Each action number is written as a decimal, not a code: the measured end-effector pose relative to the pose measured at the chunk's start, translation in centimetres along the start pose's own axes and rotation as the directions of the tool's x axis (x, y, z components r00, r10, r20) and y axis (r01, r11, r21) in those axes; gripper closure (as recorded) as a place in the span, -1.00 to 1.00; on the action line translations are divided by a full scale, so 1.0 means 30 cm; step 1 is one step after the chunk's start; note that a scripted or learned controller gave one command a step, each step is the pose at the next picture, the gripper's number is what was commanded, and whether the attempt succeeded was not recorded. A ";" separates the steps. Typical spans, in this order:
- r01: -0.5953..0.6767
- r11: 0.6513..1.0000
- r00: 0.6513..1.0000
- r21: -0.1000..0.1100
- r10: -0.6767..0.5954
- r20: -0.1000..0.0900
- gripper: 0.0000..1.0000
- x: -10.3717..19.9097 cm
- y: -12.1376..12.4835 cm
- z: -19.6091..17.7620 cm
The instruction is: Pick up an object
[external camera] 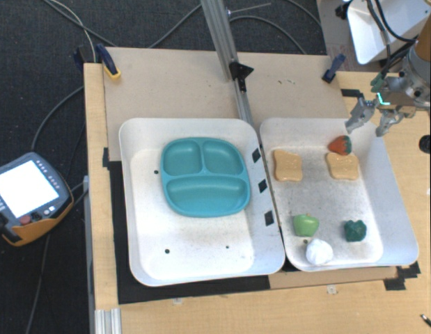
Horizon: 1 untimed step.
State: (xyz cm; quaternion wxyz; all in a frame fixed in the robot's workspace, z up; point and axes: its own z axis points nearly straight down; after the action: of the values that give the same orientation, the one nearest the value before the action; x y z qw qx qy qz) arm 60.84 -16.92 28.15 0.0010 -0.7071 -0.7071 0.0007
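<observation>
Pincer (374,120): we see it spread open, holding nothing, above the right bin's (403,207) far rim.
Nearest object: red piece (340,145), touching a bread slice (342,166).
Risk: we judge a finger may strike the bread or the rim, nudging the red piece aside.

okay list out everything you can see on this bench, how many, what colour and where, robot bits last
bins: 2, white, side by side on the bench
plate: 1, teal, three compartments, in the left bin
bread: 2, tan, back of the right bin; second piece lies to its right
strawberry: 1, red, right bin, touching the second bread's back edge
pepper: 1, light green, front of the right bin
broccoli: 1, dark green, front right
garlic: 1, white, front edge, below the pepper
pendant: 1, grey and orange, left of the bench
clamps: 2, blue, back corners
end effector: 1, grey, open, above the right bin's back right corner
</observation>
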 end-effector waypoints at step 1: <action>0.000 1.000 1.000 -0.002 0.000 0.000 -1.00 0.000 0.002 -0.004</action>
State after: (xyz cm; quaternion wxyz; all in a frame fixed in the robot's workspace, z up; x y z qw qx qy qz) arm 60.89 -16.92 28.25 0.0001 -0.7069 -0.7073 0.0000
